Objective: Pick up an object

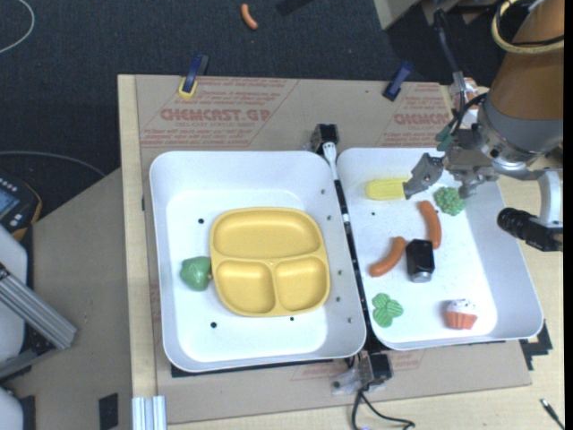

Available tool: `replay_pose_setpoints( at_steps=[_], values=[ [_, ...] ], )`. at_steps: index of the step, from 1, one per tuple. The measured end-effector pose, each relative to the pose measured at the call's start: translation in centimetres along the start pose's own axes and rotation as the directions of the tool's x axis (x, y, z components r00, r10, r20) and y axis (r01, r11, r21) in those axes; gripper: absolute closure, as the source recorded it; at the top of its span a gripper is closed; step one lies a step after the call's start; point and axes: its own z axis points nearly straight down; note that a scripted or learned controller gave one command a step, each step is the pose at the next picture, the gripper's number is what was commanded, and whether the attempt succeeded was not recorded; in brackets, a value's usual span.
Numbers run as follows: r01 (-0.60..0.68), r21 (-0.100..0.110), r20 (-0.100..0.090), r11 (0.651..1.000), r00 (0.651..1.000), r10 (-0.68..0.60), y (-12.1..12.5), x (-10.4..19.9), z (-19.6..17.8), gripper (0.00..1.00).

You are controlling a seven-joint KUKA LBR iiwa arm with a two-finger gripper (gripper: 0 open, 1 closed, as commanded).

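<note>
Where the right bin (501, 280) meets the frame's upper right, the metal claw (445, 179) is seen spread above a knobbly green broccoli (450, 202).

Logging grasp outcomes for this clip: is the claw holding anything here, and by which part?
Nothing is held. The claw is open above the right bin, with one finger by the yellow corn piece and the other by the green broccoli.

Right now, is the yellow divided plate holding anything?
Empty. All three compartments of the yellow plate show bare; the green toy lies beside its left rim, in the left bin.
</note>
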Motion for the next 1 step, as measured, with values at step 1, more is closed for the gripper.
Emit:
replay_pose_setpoints(
  at_steps=[1],
  values=[
    [0.002, -0.012, 0.001, 1.000, 1.000, -0.002, 0.20, 0.01, -0.59, 0.00]
  ],
)
